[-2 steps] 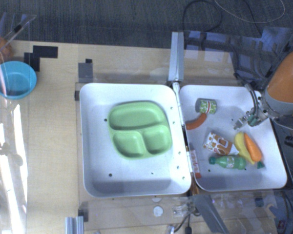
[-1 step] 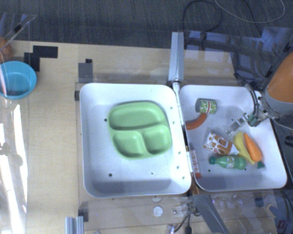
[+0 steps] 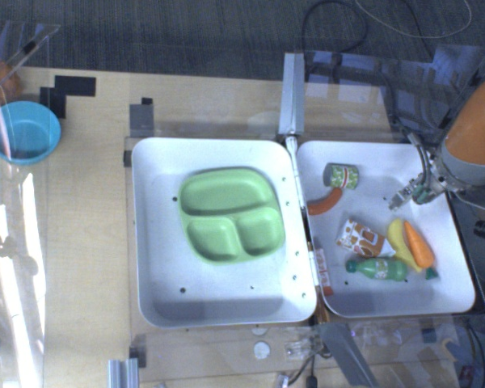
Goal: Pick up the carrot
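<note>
Jaws state: cannot tell. Gripper (image 3: 411, 194) hovers above the small orange plastic carrot (image 3: 418, 245) in right white bin (image 3: 461, 297); yellow plastic banana (image 3: 398, 238) touching it risks double-grab.

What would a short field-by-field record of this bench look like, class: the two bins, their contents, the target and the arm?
left bin: shallow white bin holding a green three-compartment plastic tray
right bin: shallow white bin holding the small items
target: orange carrot, lying near the right wall, untouched
beside target: yellow banana touching its left side
other items: green bottle, small green can, red-orange sausage, white and orange packet
end effector: above the right bin, up from the carrot, holding nothing
off bench: blue bowl at far left
</note>
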Robot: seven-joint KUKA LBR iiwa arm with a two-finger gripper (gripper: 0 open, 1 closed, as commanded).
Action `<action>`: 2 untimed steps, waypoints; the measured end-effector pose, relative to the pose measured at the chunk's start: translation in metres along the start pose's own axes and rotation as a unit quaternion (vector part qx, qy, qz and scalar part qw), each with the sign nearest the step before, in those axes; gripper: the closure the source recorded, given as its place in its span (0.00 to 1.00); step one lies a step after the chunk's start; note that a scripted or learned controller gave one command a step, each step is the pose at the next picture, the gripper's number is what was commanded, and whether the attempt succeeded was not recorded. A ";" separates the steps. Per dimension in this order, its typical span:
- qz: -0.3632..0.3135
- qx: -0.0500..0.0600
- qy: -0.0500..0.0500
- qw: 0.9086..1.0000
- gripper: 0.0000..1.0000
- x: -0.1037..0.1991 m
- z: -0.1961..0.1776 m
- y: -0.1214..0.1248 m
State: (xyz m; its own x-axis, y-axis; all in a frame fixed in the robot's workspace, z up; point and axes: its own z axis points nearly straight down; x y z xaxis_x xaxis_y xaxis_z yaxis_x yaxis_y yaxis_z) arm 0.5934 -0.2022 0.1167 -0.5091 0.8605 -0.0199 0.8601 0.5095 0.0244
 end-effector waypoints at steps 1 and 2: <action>0.000 0.000 0.000 1.000 0.00 0.000 0.000 0.000; -0.035 0.006 0.005 0.999 0.00 0.022 0.025 -0.041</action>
